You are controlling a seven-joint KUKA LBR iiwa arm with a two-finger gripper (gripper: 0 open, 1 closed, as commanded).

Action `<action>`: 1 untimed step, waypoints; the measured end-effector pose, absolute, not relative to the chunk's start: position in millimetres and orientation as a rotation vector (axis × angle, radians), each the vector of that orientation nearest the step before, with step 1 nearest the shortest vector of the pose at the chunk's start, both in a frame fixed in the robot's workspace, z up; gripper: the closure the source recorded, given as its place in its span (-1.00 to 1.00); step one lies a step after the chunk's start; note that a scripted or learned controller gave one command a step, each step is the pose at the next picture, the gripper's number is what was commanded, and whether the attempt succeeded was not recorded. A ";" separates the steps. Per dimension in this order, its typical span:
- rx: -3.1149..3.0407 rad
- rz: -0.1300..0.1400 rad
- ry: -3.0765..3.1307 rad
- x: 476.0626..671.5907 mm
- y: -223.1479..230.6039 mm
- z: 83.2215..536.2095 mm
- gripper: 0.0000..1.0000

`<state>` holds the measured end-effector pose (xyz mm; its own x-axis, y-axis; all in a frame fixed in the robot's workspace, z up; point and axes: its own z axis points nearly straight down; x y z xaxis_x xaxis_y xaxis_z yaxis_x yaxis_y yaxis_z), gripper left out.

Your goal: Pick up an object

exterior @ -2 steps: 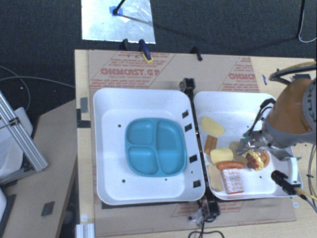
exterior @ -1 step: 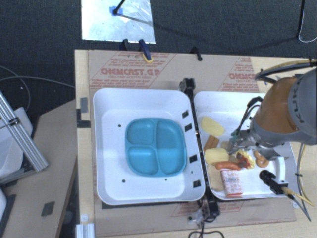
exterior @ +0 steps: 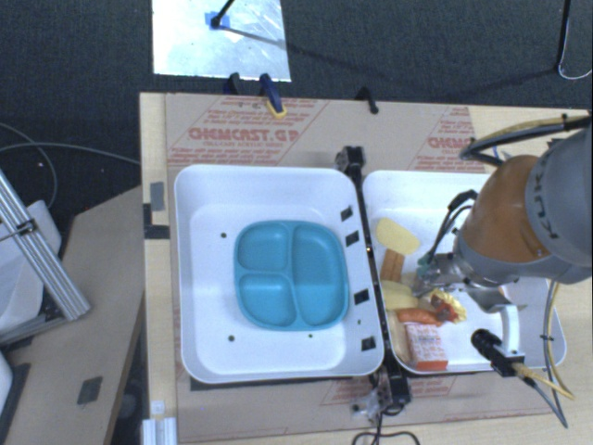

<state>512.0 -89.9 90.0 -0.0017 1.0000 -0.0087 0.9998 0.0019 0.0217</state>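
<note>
While the jaws [exterior: 435,286], their opening hidden from me, hang low over the food pile [exterior: 417,309] by the right bin's [exterior: 412,188] left wall, the reach looks underway, and closing on one piece comes next.

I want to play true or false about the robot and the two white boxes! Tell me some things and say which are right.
1. A blue plate lies in the left bin. True.
2. The plate has one big hollow. False: ridges split it into several sections.
3. The arm reaches over the right bin. True.
4. The food is piled on the plate. False: a yellow piece, an orange piece and a red-and-white packet lie in the right bin.
5. The gripper is over the left bin. False: it is low over the right bin, among the food.
</note>
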 end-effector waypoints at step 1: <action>2.208 0.014 2.228 488.9 -34.1 188.9 1.00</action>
